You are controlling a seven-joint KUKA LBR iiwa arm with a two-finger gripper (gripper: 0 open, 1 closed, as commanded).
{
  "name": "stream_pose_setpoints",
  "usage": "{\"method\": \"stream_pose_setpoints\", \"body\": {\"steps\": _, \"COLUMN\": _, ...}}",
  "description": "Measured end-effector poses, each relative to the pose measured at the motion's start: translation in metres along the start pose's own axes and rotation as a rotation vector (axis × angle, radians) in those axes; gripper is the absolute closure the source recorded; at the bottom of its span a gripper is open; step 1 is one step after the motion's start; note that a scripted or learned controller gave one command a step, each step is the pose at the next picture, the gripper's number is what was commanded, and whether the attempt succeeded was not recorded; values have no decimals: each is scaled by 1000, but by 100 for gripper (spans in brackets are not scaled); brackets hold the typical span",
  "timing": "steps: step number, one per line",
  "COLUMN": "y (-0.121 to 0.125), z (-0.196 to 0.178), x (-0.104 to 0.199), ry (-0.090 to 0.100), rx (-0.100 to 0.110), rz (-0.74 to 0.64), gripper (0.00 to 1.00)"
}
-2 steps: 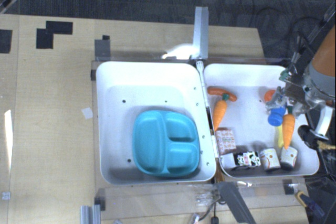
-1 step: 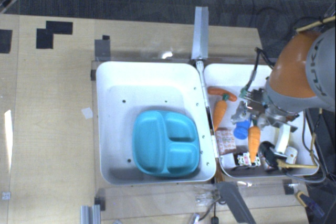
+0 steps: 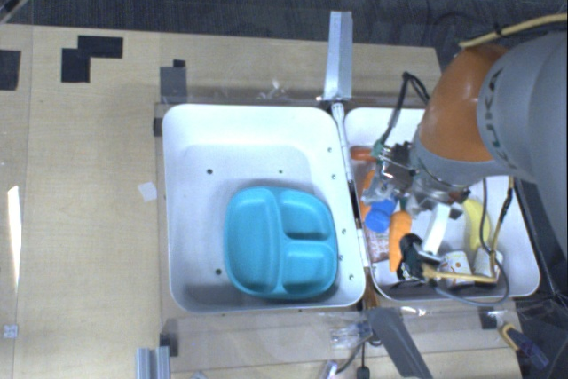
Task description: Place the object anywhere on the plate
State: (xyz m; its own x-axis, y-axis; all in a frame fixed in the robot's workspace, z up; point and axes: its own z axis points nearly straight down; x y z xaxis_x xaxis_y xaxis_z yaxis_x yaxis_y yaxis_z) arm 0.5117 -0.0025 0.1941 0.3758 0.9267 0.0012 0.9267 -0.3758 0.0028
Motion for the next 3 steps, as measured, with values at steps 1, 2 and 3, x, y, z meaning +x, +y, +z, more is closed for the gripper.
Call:
{"method": "stream_pose_setpoints", "body": {"steps": 1, "y": -21, "z": 10, "x": 72, "ry": 0, "rx": 2, "rz": -252, "gripper": 100}}
{"method": "stream_pose_setpoints", "body": {"steps": 2, "y": -29, "z": 6, "x": 115, "ry": 1, "rx": 0, "rz": -561, "gripper": 100}}
{"method": "stream_pose_setpoints", "body": {"steps": 3, "y": -3, "z": -20, "x": 87, "ry": 0, "rx": 0, "rz": -420, "gripper": 100}}
